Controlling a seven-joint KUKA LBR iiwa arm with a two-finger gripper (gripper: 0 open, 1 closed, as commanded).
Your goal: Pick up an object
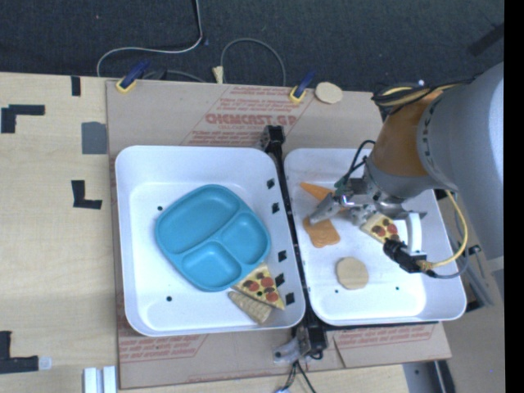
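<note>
gripper [334,207] is down in the right bin [442,301], fingers spread, nothing between them. one fingertip sits by the orange wedge [314,191], the other just above the flat orange piece [322,234]. a pizza slice [378,228] lies partly under the wrist (mostly hidden). round tan cookie [353,273] lies apart, nearer the front wall. left bin [139,301] holds a blue divided plate [213,236] with a second pizza slice [260,288] touching its lower corner.
</note>
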